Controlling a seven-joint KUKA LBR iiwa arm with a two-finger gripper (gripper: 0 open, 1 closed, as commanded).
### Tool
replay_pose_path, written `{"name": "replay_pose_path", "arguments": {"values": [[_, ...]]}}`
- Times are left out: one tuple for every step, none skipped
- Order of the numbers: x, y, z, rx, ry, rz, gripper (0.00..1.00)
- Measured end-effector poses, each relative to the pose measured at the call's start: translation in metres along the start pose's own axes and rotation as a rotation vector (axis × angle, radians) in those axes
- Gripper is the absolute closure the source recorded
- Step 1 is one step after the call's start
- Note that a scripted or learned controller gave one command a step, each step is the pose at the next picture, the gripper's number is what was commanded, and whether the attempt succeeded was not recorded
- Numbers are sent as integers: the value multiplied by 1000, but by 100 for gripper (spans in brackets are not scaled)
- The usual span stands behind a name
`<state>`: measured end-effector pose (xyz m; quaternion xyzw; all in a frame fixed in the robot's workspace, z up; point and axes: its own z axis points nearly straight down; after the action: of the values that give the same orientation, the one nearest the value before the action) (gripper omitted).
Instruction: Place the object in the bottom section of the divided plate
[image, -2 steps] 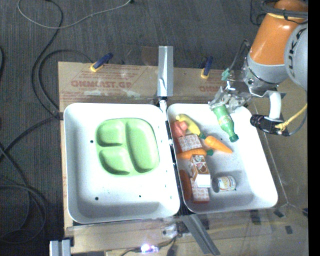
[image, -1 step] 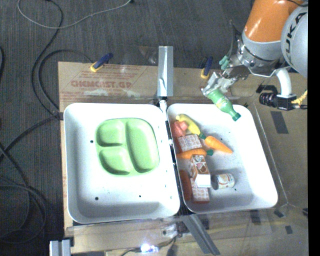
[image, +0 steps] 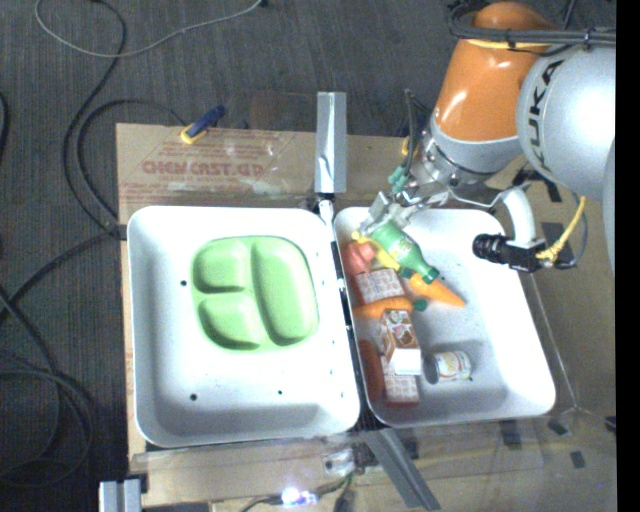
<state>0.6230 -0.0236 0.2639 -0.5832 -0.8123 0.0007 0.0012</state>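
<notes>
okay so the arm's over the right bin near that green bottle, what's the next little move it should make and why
Probably a short lift straight up to test the grasp. The gripper sits at the top of the green bottle, which lies tilted over the carrot and other items in the right bin. Whether it actually holds the bottle can't be told. The green divided plate waits in the left bin.

Dark carpet floor (image: 120, 60) — loose cables (image: 70, 150) — cardboard sheet (image: 200, 165) under bins.

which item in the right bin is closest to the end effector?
The green bottle, right at the end effector near the bin's top edge. The carrot, cartons and can lie farther down.
</notes>
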Motion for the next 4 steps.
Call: {"name": "replay_pose_path", "arguments": {"values": [[58,-4,16,-1,-1,-74,100],[85,-43,44,1,0,19,100],[84,-43,43,1,0,20,0],[102,-113,82,2,1,-82,0]]}}
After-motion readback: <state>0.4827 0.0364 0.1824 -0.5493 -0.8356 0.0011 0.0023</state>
